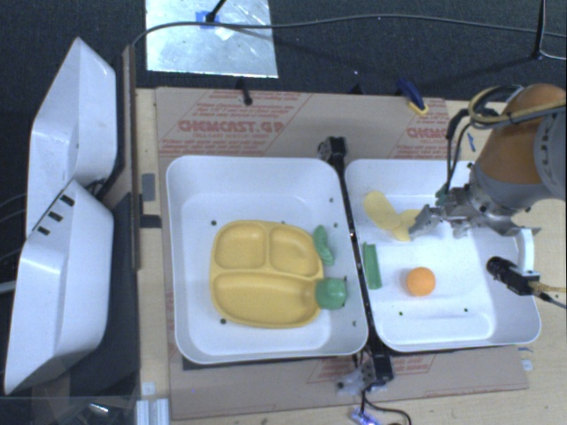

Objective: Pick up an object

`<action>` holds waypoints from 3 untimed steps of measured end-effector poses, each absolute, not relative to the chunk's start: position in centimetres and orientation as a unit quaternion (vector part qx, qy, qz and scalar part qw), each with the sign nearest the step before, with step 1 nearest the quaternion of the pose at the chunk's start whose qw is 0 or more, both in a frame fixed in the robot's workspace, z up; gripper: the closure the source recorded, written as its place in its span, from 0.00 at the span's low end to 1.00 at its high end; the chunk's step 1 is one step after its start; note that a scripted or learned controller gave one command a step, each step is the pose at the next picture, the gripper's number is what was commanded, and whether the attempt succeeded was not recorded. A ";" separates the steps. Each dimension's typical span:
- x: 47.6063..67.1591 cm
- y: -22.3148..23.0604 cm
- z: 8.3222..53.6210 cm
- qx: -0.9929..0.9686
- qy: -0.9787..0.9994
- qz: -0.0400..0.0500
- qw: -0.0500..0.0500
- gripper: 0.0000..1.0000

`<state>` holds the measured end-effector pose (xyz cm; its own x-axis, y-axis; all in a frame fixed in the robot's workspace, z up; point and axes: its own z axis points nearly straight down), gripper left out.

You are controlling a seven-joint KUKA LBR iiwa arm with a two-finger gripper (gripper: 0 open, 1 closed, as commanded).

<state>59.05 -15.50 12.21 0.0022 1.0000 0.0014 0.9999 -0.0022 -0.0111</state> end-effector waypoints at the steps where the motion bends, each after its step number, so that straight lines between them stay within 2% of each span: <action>1: 58.8 -13.0 8.2 -0.706 -0.708 0.001 0.001 0.00; 2: 52.7 -10.0 8.4 -0.707 -0.707 0.000 0.001 0.00; 3: 51.6 -11.2 8.4 -0.707 -0.707 0.000 0.000 0.00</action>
